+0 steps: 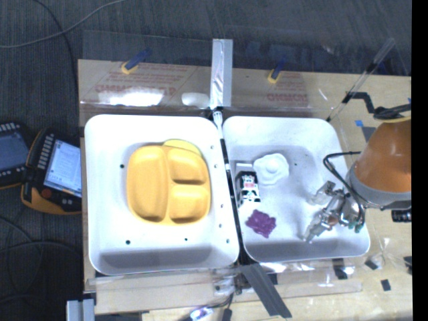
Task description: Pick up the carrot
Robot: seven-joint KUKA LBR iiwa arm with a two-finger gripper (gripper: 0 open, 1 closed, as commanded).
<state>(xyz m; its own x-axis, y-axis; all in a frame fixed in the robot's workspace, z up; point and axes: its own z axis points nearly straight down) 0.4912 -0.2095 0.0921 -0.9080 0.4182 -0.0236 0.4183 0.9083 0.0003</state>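
My gripper (319, 212) hangs low over the right side of the right bin (294, 129), under the arm's orange band (389, 162). Its two pale fingers (324, 194) stand apart, and only the white bin floor shows between them. The gripper is open. To its left lie a purple bunch of grapes (261, 223), a small black-and-white carton (248, 186) and a white rounded object (271, 168). None of these touches the fingers.
The left bin (107, 246) holds a yellow divided plate (168, 181). A metal divider (222, 72) rises at the back between the bins. A handheld controller (50, 172) lies on the floor at the left. Cables run near the arm's wrist (344, 159).
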